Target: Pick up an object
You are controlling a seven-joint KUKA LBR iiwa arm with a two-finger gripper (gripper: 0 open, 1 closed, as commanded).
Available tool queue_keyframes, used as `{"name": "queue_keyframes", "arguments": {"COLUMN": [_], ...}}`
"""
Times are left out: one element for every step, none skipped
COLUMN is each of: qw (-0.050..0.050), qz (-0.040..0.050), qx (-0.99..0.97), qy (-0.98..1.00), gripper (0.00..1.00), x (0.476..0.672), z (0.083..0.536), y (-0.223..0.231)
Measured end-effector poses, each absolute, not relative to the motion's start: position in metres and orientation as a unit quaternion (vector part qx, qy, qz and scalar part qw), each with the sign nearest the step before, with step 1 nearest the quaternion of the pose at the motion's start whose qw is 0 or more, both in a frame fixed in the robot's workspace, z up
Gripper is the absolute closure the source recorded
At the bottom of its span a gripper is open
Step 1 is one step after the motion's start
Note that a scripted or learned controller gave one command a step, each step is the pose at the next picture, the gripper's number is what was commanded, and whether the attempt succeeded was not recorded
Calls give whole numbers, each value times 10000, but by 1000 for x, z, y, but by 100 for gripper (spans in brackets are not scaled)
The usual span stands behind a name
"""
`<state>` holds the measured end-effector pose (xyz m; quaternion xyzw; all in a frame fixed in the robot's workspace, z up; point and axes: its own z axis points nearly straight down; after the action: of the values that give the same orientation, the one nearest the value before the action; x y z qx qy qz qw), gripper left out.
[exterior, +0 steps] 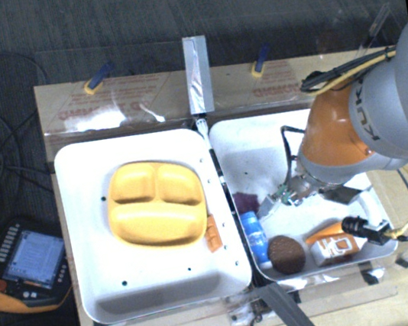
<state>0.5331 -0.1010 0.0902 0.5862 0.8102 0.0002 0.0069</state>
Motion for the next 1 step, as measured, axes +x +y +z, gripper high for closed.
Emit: {"name": "queue_keyframes", "arguments": {"qw": [60], "qz": [28], "qx": [5963], "qy": [8027], "gripper": [0], "x": [605], "z": [89], "y": [-120]}}
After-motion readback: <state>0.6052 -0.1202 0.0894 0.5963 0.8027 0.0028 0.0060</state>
